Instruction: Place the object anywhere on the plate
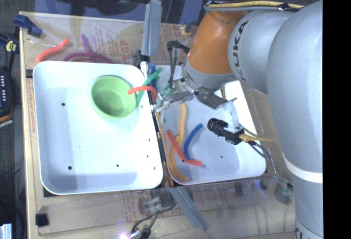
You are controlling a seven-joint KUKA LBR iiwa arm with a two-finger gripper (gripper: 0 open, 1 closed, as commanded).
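Observation:
A green plate (112,98) sits in the upper middle of the left white bin (82,161). A thin red strip (141,90) reaches from the plate's right rim back to my gripper (159,100), which is shut on its right end above the divide between the bins. The grey arm with its orange band (216,40) comes in from the upper right and hides the top of the right bin (241,164).
A green stick (153,76) lies by the bins' upper divide. In the right bin lie a red strip (184,151), a blue strip (191,139) and yellow strips (182,117). A black cylinder (222,129) hangs off the arm. Orange and purple pieces (55,49) lie behind the left bin.

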